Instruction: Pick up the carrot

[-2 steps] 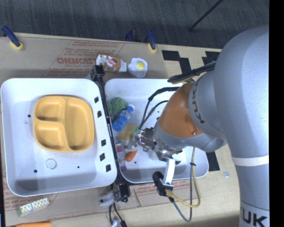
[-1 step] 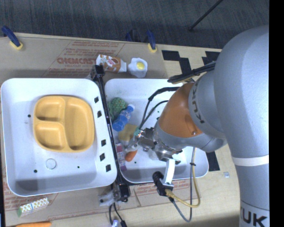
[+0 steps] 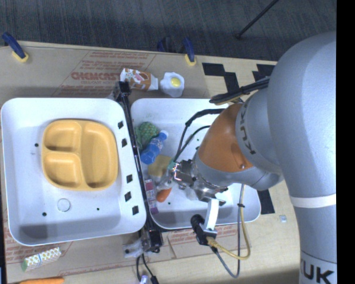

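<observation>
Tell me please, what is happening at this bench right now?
A grey robot arm reaches from the right down into the right bin. Its claw is low among a small heap: a carrot, a blue bottle and a green thing. The carrot lies in the bin. The left bin holds a yellow tray.

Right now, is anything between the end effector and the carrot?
Nothing visible. The carrot lies at the right bin's left edge, just below-left of the end effector; the blue bottle and yellowish item sit above it.
</observation>
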### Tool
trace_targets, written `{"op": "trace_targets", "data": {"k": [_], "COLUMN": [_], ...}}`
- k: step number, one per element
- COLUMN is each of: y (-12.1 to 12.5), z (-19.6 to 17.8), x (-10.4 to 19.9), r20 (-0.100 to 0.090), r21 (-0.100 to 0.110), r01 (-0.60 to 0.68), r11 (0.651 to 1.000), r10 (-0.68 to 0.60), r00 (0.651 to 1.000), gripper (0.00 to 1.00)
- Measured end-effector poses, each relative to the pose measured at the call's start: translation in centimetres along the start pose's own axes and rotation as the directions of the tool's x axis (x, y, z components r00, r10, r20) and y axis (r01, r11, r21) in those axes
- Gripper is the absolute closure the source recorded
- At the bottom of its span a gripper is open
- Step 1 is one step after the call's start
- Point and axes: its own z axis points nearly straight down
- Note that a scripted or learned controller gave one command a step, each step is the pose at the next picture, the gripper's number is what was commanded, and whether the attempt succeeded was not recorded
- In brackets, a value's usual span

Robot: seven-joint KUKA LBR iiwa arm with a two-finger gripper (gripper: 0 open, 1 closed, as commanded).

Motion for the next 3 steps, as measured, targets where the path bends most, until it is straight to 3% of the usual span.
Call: {"op": "trace_targets", "data": {"k": [1, 2, 3], "y": [1.7, 1.6, 4.6], "z": [0.0, -1.0, 0.0], "x": [0.5, 0.6, 0.9], "r20": [0.000, 0.000, 0.000], "r21": [-0.001, 0.003, -0.002], "r01": [-0.231, -0.228, -0.016], "r11": [0.973, 0.974, 1.000], "r10": [0.231, 0.228, 0.016], "r00": [0.973, 0.974, 1.000], "gripper": [0.00, 1.00, 1.00]}}
